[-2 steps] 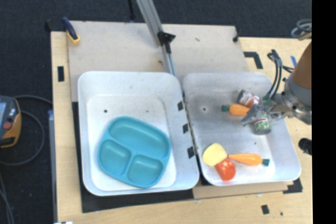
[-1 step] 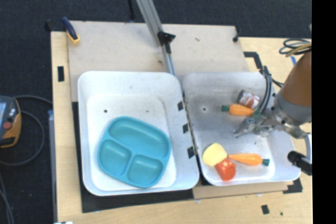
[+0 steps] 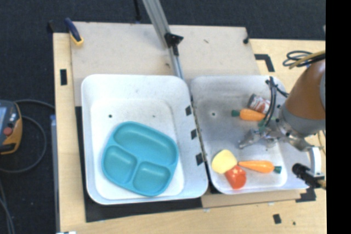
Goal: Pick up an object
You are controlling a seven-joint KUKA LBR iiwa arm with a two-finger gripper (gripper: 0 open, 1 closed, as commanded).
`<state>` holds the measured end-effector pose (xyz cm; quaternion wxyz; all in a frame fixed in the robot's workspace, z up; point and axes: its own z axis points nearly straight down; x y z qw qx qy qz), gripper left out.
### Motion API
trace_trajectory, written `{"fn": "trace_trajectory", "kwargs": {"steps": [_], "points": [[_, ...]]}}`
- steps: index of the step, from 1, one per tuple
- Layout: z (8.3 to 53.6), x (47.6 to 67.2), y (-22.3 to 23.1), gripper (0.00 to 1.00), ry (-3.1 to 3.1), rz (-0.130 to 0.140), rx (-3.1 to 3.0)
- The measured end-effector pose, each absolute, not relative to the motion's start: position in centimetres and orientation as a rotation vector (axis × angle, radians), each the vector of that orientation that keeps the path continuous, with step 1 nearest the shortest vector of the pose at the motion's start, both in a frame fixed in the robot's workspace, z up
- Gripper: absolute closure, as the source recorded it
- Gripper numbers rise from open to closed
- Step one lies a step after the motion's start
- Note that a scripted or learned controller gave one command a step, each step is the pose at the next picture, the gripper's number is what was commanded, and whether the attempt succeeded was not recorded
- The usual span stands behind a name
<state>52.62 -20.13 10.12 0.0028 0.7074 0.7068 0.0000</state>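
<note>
The right bin (image 3: pixel 219 93) holds several toys. An orange carrot (image 3: pixel 250 114) lies near a small silver and red can (image 3: pixel 258 101) at the back. A second carrot (image 3: pixel 256 166) with a green tip lies at the front, next to a yellow lemon-like piece (image 3: pixel 224 161) and a red pepper (image 3: pixel 236 177). My gripper (image 3: pixel 259 138) hangs low over the bin's middle, between the two carrots. It is open, its grey fingers (image 3: pixel 245 142) splayed, with nothing between them.
The left bin (image 3: pixel 90 101) holds a blue divided plate (image 3: pixel 141 158). A grey metal bar (image 3: pixel 151 3) slants down from the top toward the gap between the bins. The arm's orange band (image 3: pixel 307 90) is over the right bin's right rim.
</note>
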Motion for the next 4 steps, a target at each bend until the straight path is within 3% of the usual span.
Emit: {"fn": "trace_trajectory", "kwargs": {"steps": [1,3,4], "points": [[11.5,52.8,-20.3,1.0,2.208,0.005,2.217],[22.7,53.9,-21.8,1.0,2.22,0.003,2.213],[24.9,54.0,-22.0,1.0,2.223,0.003,2.214]]}}
